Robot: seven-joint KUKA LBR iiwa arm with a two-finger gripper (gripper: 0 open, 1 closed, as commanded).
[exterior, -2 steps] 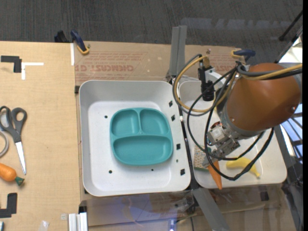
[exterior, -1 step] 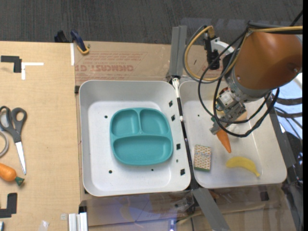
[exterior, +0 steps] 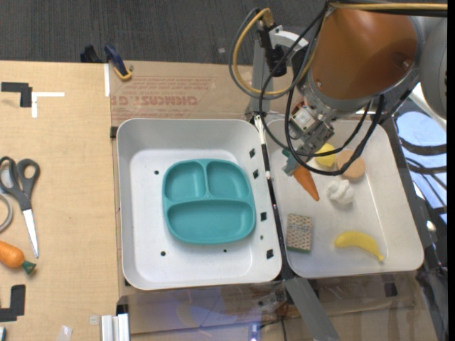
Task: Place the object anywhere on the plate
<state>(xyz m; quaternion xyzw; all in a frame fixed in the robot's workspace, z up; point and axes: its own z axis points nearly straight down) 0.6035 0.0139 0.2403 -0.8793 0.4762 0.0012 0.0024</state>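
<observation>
Hand (exterior: 295, 163) sat at carrot (exterior: 306, 181) top, right of plate (exterior: 209, 201); grip state unclear. Risk: weak pinch, carrot could slip before reaching plate.

The table (exterior: 57, 190) is pale wood on the left side of the frame, with a strip of brown cardboard (exterior: 178, 98) lying across it toward the upper middle. Two shallow white bins rest on it side by side: the left bin (exterior: 135, 212) in the centre of the frame and the right bin (exterior: 398, 240) touching it at the right. On the bare wood at the far left lie a pair of scissors (exterior: 21, 190) and, just below them at the lower left, a small carrot (exterior: 11, 256).
</observation>
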